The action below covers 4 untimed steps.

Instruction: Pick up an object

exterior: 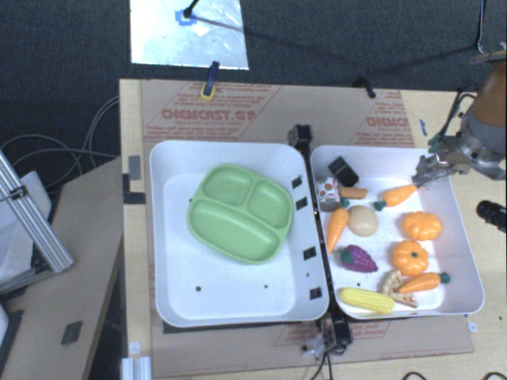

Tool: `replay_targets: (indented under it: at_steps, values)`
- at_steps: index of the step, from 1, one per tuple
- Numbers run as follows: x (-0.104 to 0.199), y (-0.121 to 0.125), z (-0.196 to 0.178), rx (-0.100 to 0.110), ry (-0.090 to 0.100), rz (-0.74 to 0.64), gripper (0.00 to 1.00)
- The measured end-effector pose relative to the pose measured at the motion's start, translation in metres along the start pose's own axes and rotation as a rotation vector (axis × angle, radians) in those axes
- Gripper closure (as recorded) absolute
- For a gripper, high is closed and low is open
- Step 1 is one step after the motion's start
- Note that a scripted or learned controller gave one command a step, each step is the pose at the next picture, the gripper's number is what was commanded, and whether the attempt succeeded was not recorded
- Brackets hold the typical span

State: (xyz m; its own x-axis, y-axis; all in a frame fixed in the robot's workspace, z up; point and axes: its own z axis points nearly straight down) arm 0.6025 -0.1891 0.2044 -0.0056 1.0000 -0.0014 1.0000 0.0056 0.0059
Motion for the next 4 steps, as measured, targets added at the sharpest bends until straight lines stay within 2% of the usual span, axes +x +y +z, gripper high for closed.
replay_targets:
  at_steps: [1,2,4]
  values:
    - [0.0,0.001,-0.022,0.001,0.0,0.0,1.0]
    - [0.057,-0.017,-0.024,0.006,0.003,-0.002,1.0]
    - [0.145,-0.034,-0.022,0.005,0.004,-0.003,1.0]
